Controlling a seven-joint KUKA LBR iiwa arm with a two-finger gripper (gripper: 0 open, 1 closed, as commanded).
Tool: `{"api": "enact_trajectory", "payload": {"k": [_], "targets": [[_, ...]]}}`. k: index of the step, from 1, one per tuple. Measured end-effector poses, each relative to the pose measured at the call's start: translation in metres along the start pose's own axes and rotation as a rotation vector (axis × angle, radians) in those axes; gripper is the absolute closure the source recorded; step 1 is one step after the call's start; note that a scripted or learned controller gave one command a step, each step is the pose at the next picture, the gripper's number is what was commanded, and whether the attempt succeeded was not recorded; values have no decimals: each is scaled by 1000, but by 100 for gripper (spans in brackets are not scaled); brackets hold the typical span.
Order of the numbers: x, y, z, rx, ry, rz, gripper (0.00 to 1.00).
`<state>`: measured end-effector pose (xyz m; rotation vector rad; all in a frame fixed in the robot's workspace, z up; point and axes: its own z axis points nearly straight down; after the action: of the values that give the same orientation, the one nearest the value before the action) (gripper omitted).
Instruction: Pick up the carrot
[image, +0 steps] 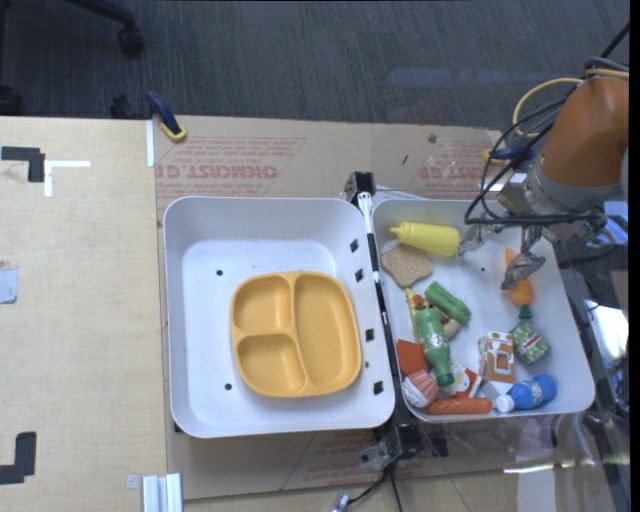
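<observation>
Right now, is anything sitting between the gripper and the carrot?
Nothing visible. The gripper is right over the carrot in the right bin, with one finger touching it. The green cube lies apart, nearer the camera.

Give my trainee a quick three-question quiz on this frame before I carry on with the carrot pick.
1. True or false: the carrot lies on the yellow divided plate.
2. Which bin holds the mustard bottle: A left, B right?
3. What lies just below the mustard bottle in this view?

Key: 1 false, the carrot is in the right bin under the claw; 2 B; 3 the bread slice.
</observation>
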<state>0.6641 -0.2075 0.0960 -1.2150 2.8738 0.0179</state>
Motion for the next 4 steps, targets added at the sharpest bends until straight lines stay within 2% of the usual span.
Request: {"api": "enact_trajectory", "payload": {"k": [1, 2, 3, 4], "targets": [[-3, 4, 3, -18, -3, -195, 0], [13, 23, 0, -7, -10, -303, 0], [15, 34, 5, -29, -15, -695, 0], [21, 45, 7, -34, -25, -1077, 0]]}}
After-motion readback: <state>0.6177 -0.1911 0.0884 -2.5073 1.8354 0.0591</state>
